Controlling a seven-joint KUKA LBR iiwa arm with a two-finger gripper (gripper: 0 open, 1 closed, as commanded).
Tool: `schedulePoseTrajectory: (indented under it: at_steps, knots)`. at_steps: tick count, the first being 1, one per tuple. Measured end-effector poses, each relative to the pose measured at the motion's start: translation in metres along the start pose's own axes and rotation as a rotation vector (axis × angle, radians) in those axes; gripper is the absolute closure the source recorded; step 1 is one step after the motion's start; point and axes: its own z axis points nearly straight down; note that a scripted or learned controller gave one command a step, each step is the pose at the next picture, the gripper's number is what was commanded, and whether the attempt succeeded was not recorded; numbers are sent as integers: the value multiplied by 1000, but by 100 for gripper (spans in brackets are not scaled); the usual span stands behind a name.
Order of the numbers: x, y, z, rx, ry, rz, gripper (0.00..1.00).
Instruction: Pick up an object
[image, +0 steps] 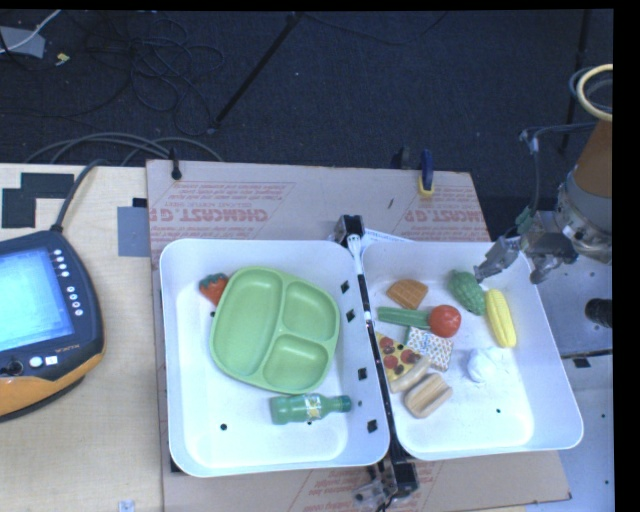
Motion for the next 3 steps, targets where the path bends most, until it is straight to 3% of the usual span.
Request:
schedulePoseTrajectory:
  at_steps: [1, 2, 3]
  knots:
    - [60, -49, -198, -17, -3, -4, 0]
    - [197, -81, -213, -1, 1, -13, 0]
    - [192, -79, -219, 7, -5, -5, 100]
